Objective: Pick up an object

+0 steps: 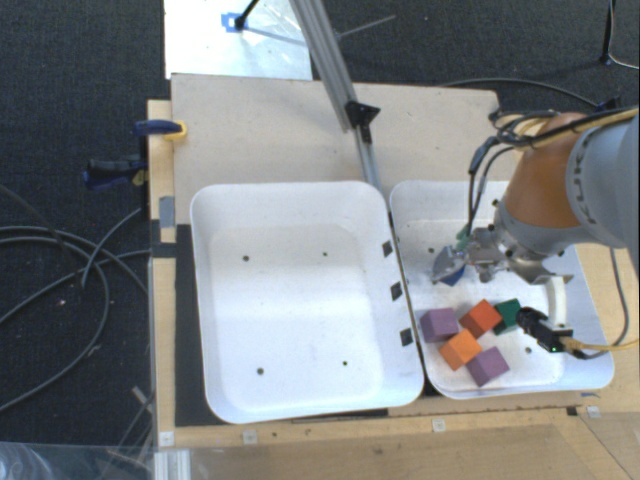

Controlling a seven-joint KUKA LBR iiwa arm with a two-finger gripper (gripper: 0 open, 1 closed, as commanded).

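Blocks cluster at the right bin's (420, 208) six o'clock: a purple block (438, 324), two orange ones (481, 317) (461, 349), a green one (507, 314), another purple (487, 365). At their eleven o'clock, the gripper (448, 268) hangs; whether spread or pressed together, I cannot tell.

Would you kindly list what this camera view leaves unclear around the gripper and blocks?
- Gripper: fingers too small and blurred; open or shut unclear.
- Blue object under the gripper: mostly covered, shape unreadable.
- Green block: partly hidden behind the orange block.
- Grey arm: cut off by the right edge.
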